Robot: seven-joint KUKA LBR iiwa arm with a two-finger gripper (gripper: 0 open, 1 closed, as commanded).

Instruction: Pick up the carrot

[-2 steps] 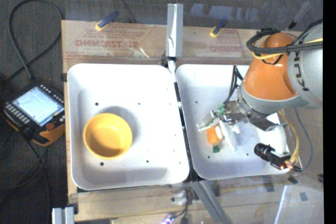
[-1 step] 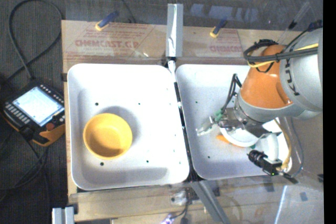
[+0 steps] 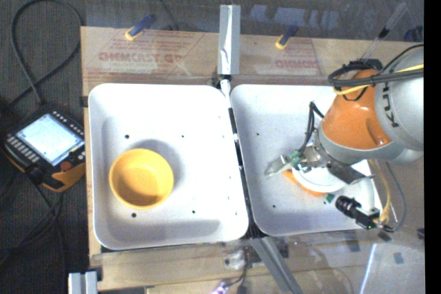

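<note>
In the right bin, the arm's orange-banded wrist hangs over the near right part. My gripper points left, low over the bin floor. An orange sliver, seemingly the carrot, peeks out from under the gripper's white body at its near side. Most of the carrot is hidden by the gripper, and I cannot tell whether the gripper is touching it.
A yellow bowl sits in the left bin, near its front left. A metal post stands behind the divide between the bins. A teach pendant lies on the floor at the left.
</note>
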